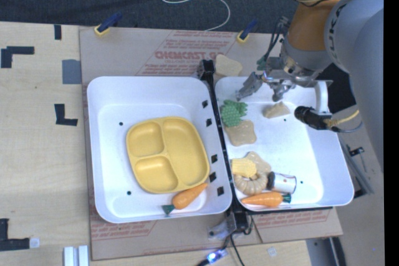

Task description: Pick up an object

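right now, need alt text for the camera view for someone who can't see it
A grey robot arm's open gripper hovers over the right white bin of toy foods, holding nothing. The left bin holds a yellow divided plate and a toy carrot.

The arm (349, 28) is cut off by the picture's right edge, so its base and most of its grey body go unseen. The end effector (265, 87) is slightly blurred, and the spread of its tips is hard to judge with certainty. A pale food piece (228, 65) at the top of the bins lies partly behind the divider between the bins. The carrot (187, 196) in the left bin tucks its upper end under the yellow plate's (167, 154) rim. In the right bin, the lower heap (252, 174) overlaps so that the single pieces cannot be told apart. The desk (37, 152) runs off the left and bottom edges.
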`<state>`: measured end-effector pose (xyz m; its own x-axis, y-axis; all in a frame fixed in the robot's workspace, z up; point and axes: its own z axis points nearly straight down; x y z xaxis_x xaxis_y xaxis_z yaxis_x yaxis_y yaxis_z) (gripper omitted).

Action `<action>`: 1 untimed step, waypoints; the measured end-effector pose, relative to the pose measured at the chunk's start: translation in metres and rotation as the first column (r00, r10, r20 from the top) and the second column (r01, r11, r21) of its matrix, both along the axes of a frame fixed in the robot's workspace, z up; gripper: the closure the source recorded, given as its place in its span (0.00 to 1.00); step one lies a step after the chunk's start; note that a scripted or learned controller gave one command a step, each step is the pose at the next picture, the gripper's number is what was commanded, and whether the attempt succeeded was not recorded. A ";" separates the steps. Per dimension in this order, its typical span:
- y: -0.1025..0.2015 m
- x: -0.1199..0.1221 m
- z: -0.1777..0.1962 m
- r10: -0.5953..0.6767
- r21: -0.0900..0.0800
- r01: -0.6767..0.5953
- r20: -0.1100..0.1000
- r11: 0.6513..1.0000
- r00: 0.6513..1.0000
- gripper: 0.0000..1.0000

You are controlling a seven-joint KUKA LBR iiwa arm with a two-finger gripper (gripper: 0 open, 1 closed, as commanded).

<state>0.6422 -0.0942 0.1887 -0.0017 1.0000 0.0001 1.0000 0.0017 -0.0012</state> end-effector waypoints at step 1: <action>-0.005 -0.009 -0.052 -0.001 -0.001 0.001 -0.005 1.000 1.000 0.00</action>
